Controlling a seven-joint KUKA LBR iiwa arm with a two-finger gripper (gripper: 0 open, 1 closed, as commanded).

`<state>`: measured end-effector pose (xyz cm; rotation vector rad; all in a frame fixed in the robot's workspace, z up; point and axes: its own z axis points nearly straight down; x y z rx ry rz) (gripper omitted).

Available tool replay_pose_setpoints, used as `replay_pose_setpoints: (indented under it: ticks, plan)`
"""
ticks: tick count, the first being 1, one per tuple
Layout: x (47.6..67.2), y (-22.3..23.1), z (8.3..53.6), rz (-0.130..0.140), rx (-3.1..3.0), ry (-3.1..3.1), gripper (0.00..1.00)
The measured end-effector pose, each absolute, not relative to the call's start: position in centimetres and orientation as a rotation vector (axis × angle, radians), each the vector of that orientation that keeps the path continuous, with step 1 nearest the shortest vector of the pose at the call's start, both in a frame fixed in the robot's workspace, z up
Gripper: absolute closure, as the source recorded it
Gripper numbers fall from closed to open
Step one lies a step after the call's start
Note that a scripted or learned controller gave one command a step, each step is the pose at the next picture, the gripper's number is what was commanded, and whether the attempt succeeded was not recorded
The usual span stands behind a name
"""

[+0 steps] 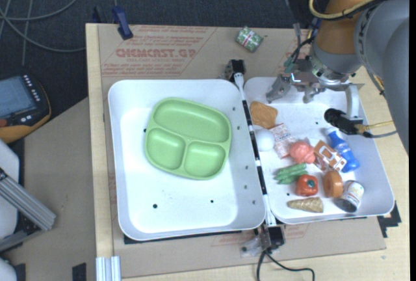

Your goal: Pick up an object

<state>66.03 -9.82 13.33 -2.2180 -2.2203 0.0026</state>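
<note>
Many small toy foods (305, 172) lie in the right bin (380, 198), right of centre. The gripper (294, 86) hangs above the bin's upper edge, jaws wide, holding nothing. The step seems to be the approach; next it must descend onto one piece.

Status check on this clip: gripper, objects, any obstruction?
Gripper over right bin's far edge, nothing held. Toy food pile untouched below it. Green divided plate in left bin. No obstruction.

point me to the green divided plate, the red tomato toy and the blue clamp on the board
green three-compartment plastic plate (188, 137), camera view, on the ridge where its compartments meet
round red tomato toy with green top (307, 185), camera view, on its red body
blue clamp at the cardboard's far left corner (121, 22), camera view, on its blue handle
</note>
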Motion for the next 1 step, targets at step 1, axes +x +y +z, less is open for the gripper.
replay_pose_setpoints:
  ticks: [1]
  plan:
    - [66.55,-4.16,18.58,-0.004,-2.220,-2.225,0.00]
